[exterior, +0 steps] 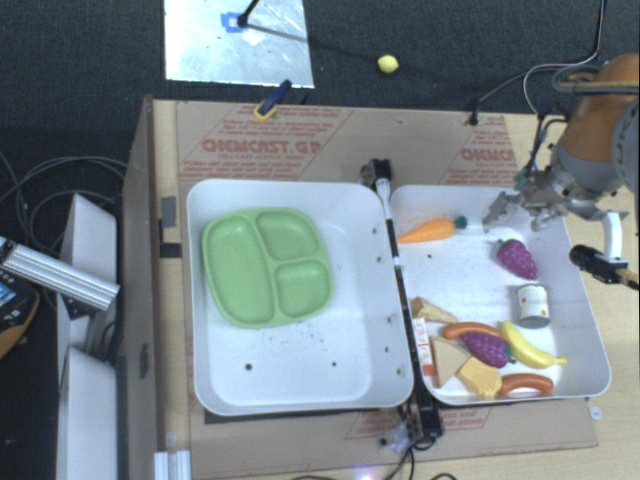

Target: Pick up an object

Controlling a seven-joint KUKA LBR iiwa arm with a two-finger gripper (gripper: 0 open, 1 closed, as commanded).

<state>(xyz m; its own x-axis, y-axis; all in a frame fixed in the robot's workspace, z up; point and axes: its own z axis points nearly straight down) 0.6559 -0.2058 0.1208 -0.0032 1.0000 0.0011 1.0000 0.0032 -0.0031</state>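
My grey two-finger gripper (522, 206) hung over the far edge of the right shallow white bin (580, 298), just beside a purple plastic bunch of grapes (516, 258); whether it was released or clenched, I could not tell. Nothing was lifted, so I judged the pick not yet done. That bin also held an orange toy carrot (428, 231), a small silver can (532, 304), a yellow toy banana (528, 346), sausages and cheese wedges. The left white bin (240, 368) held a green divided plastic plate (266, 266).

Single fixed camera overhead, slanted down, both bins (300, 388) framed.
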